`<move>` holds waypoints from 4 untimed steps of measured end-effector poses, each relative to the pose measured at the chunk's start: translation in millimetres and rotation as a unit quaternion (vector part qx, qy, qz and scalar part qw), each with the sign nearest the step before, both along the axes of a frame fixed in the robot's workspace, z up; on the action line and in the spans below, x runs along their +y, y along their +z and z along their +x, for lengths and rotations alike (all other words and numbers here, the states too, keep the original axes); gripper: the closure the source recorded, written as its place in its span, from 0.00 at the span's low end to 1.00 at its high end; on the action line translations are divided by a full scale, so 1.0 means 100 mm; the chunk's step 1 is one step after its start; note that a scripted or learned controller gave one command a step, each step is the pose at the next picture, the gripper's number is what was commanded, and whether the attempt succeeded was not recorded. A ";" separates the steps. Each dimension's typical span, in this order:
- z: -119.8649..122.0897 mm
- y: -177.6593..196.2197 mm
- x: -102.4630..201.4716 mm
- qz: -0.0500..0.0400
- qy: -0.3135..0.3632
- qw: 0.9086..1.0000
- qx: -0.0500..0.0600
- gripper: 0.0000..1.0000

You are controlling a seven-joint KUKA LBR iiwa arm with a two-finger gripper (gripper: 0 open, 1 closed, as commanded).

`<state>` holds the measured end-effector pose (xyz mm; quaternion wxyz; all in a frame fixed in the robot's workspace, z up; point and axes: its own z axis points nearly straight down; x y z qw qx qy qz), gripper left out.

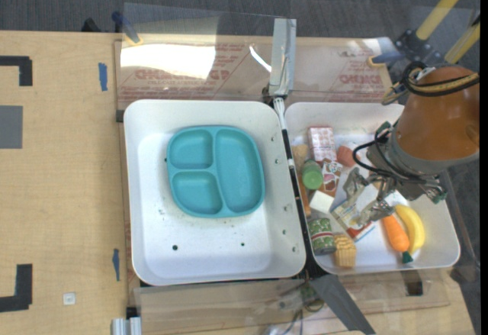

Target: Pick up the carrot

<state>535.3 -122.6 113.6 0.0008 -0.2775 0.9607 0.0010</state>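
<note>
The carrot (pixel 394 233) lay near the front right corner of the right bin (pixel 442 253), touching a banana (pixel 414 228) on its right. Its long axis ran roughly front to back, slightly slanted; which end was the tip could not be told. The gripper (pixel 371 200) hovered just left of it above snack packets (pixel 352 213), and whether it was apart or together could not be told. A descent here risked catching packets or the banana instead.

No legible text or labels
</note>
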 end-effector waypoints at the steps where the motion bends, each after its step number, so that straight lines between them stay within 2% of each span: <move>1: 0.06 -0.08 -0.81 -0.005 0.130 0.991 -0.021 1.00; 2: 0.07 -0.15 -0.75 -0.001 0.134 0.991 -0.022 0.00; 3: -0.41 -0.21 -0.25 -0.005 0.145 0.989 -0.019 0.00; 4: -0.48 0.00 -0.10 -0.001 -0.136 0.991 -0.004 0.00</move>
